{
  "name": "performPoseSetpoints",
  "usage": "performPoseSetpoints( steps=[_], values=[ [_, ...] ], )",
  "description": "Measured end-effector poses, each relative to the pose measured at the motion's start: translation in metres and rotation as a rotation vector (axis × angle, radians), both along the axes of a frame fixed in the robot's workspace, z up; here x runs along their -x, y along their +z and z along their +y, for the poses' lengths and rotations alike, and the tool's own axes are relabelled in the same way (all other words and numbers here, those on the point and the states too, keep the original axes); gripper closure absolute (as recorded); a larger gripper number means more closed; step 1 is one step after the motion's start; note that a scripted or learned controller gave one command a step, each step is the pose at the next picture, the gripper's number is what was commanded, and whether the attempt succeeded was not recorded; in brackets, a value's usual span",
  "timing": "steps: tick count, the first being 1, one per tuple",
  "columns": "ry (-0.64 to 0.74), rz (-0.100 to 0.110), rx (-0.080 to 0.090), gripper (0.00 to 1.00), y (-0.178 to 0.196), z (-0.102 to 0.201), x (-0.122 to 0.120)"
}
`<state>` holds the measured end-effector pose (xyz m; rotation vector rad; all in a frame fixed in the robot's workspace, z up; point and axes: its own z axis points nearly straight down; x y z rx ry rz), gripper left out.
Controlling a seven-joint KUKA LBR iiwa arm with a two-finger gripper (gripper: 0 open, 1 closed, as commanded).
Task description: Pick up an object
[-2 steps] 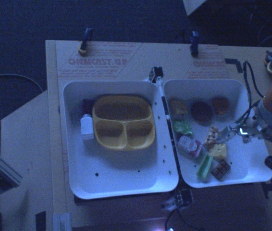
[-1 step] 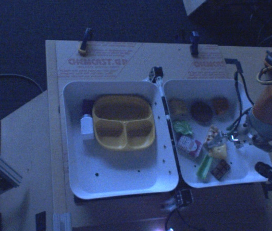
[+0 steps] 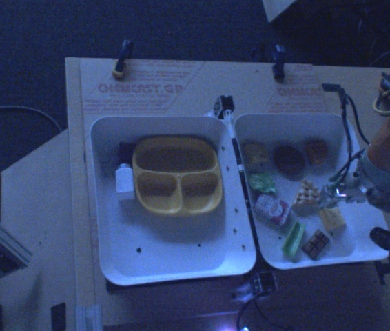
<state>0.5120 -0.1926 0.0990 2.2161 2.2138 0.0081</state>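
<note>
The right bin (image 3: pixel 360 250) holds several small items. Along its far side lie a yellowish round piece (image 3: pixel 255 154), a dark round piece (image 3: pixel 289 161) and a brown piece (image 3: pixel 316 152). Nearer are a green item (image 3: pixel 262 182), a red and white packet (image 3: pixel 272 209), a checkered cube (image 3: pixel 306 194), a yellow block (image 3: pixel 331 219), a long green item (image 3: pixel 293 238) and a brown ridged block (image 3: pixel 316 244). My gripper (image 3: pixel 335 194) hangs low over this bin, just right of the checkered cube and above the yellow block. The dim light hides its tips.
The left bin (image 3: pixel 105 254) carries a yellow divided plate (image 3: pixel 178 174), a small white bottle (image 3: pixel 124 180) and a dark item (image 3: pixel 126 150) behind it. Black clamps (image 3: pixel 278 61) stand at the bench's far edge. Cables (image 3: pixel 346 116) run along the right bin's far right corner.
</note>
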Motion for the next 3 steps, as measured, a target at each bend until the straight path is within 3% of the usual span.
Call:
performPoseSetpoints(
  steps=[3],
  values=[
    [0.002, 0.003, 0.001, 1.0, 0.129, -0.009, -0.006]
  ],
)
